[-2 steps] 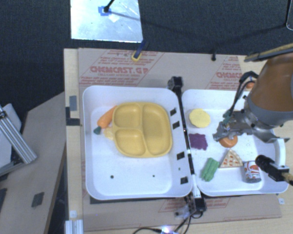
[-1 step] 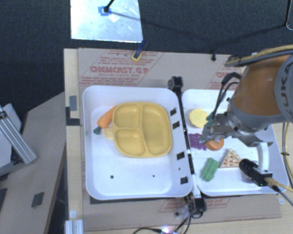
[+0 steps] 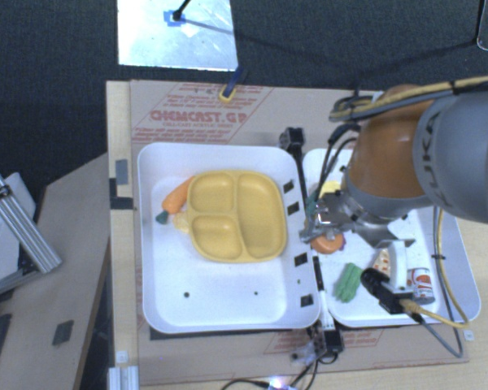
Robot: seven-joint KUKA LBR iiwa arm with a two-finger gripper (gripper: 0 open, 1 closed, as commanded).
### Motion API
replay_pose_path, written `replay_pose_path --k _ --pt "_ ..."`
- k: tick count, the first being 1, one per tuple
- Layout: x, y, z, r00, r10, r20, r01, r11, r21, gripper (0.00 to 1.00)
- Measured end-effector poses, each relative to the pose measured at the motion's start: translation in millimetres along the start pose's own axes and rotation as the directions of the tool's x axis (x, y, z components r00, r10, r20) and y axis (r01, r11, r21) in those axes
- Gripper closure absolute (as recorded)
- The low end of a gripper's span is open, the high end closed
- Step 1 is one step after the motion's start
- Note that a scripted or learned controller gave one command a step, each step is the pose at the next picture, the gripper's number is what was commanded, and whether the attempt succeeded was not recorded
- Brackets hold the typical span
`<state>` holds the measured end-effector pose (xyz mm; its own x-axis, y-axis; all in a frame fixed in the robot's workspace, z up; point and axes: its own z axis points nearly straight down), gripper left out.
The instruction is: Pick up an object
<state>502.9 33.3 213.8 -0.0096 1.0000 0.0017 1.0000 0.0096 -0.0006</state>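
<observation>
bench (image 3: 122,242) carries two white bins side by side: left bin (image 3: 159,299), right bin (image 3: 464,291), touching.

A single fixed camera is mounted above the bench (image 3: 122,218) and looks down at a slant. Its field covers both white bins, the left bin (image 3: 220,299) and the right bin (image 3: 459,287), at moderate range. The arm (image 3: 439,161) enters from the right edge.

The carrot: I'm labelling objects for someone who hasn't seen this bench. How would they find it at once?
Look in the left white bin, which holds a yellow divided tray. The carrot is wedged against that tray's upper-left edge. It is the only orange, tapered thing there, with a green tip pointing down-left.
</observation>
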Motion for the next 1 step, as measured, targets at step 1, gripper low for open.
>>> replay_pose_path --k 1 --pt "4.5 8.6 -5.0 1.0 0.004 0.001 -0.004 1.0 -0.002 1.0"
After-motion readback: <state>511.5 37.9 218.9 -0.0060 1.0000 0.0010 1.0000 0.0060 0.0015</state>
